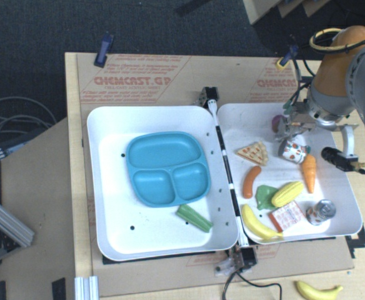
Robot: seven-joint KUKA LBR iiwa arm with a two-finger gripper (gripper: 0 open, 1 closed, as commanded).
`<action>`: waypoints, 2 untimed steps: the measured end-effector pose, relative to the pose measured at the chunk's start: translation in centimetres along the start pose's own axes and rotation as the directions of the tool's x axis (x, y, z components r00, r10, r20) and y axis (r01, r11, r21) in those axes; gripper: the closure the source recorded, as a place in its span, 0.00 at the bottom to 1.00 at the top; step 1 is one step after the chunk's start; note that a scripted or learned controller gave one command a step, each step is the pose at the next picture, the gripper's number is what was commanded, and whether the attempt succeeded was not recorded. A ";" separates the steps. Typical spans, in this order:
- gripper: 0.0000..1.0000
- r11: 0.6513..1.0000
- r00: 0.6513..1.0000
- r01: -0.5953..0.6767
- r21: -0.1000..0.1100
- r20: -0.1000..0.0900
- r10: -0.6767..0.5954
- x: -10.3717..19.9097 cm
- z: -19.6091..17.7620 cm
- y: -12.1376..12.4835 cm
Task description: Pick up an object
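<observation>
Upper right of frame: gripper (293,129) low over the right bin's (352,200) upper part, just above a small red-and-white object (293,150); fingers not discernible, cannot tell open or closed. Below it: pizza slice (252,153), carrot (309,173), sausage (250,181), corn cob (287,193), banana (258,224), can (320,212). Left bin (104,186): blue divided plate (167,167), green pod (194,217) at lower centre
</observation>
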State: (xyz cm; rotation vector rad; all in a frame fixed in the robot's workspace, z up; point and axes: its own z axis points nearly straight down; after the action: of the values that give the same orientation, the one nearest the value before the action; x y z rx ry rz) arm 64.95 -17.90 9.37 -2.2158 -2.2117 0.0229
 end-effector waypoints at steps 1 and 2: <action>0.00 1.000 1.000 0.001 -0.007 0.000 -0.001 0.1 -0.1 0.2; 1.00 1.000 1.000 0.001 -0.010 0.002 -0.001 0.1 -1.2 0.2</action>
State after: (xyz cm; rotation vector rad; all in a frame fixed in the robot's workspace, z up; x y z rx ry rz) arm 65.22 -17.83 10.58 -2.2202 -2.2192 0.0143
